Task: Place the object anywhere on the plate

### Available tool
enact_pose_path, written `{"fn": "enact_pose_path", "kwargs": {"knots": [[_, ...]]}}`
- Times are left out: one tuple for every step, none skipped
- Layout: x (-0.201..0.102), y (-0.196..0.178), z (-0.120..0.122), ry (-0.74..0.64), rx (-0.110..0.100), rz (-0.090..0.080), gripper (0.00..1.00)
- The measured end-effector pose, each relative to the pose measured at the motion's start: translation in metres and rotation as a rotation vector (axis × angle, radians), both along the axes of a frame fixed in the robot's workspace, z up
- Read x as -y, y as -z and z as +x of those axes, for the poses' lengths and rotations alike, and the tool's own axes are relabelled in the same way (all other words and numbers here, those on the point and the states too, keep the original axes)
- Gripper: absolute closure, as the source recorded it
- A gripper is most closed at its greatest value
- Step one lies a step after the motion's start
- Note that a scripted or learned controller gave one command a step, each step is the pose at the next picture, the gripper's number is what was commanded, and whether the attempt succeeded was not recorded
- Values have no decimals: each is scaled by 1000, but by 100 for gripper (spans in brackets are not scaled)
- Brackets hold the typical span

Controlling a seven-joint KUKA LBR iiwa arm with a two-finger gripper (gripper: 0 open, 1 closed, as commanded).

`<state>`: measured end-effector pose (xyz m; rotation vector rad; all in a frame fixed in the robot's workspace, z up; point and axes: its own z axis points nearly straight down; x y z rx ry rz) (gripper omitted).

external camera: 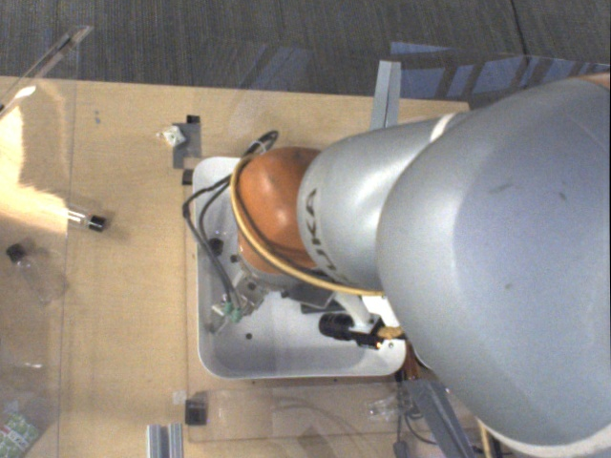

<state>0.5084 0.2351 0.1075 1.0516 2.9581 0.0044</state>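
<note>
The big grey arm (449,246) hangs low over a white bin (286,351) on the wooden surface (115,284) and hides most of it. The object and the plate cannot be made out — so how heavy, soft or slippery the object is cannot be judged, nor where to grab it. The jaws sit somewhere under the orange band (272,208), and it cannot be told if they are wide or closed, or holding anything.

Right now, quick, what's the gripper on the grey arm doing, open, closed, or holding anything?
Gripper: cannot be told. It sits low over the shallow white bin, mostly hidden under the grey arm with the orange band.
</note>
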Motion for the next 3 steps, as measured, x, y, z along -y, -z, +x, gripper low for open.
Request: {"fn": "enact_pose_path", "kwargs": {"knots": [[-1, -12, 3, 1, 7, 5, 100], [32, -37, -20, -464, 6, 0, 100], [18, -84, 47, -925, 10, -2, 100]]}}
